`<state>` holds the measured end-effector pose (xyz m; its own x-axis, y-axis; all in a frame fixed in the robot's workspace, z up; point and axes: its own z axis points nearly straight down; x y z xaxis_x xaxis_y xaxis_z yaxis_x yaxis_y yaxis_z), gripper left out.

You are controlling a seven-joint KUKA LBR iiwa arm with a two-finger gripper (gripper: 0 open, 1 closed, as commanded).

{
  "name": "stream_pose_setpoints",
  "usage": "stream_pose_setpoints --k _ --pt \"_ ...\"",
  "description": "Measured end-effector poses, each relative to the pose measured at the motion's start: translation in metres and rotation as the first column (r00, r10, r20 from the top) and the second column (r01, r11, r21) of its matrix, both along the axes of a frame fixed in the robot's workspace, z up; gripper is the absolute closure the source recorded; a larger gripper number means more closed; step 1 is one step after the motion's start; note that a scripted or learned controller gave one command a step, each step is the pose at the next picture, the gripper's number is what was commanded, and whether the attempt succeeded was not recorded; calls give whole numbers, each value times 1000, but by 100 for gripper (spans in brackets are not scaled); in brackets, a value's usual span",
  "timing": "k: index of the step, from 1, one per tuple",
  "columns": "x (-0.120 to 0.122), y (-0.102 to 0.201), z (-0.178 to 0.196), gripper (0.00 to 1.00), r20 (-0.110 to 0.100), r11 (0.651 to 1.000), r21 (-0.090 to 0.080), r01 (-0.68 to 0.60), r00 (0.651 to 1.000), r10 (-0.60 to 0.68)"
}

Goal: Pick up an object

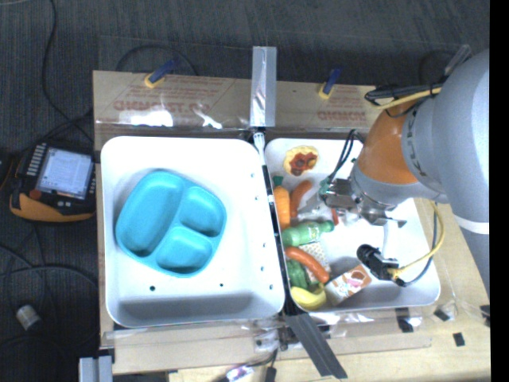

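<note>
A: Camera view, single frame. Two white bins side by side on the surface. The left bin carries a blue sectioned tray, three compartments, lying tilted across the bin floor.

B: And the right bin?

A: Cluttered with toy food along its left wall. From the far end toward the near end: a small round pizza piece, an orange carrot lying beside a sausage, a green bottle on its side, a second sausage over a white netted item, a green vegetable, a yellow banana at the near rim, and a small carton just beside the banana.

B: Arm position?

A: The arm enters from the right, orange band above the right bin. The gripper points down into the bin's middle, near the green bottle and the carrot-sausage pair.

B: Gripper clenched or released?

A: Cannot tell. The wrist body covers that part from this angle. No object is seen lifted; all pieces lie in the bin.

B: Anything else?

A: A black cable with yellow lead loops over the bin's right side. A handheld control pendant lies on the dark floor to the left of the surface.
</note>
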<state>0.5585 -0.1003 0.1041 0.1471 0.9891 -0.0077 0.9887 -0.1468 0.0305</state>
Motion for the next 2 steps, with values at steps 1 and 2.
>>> stream_pose_setpoints --k 1,2 --pt "24 -10 -11 0 -16 1000 8 -2 1000 2" --pt "33 -17 -10 0 -18 996 14 87 996 -87"
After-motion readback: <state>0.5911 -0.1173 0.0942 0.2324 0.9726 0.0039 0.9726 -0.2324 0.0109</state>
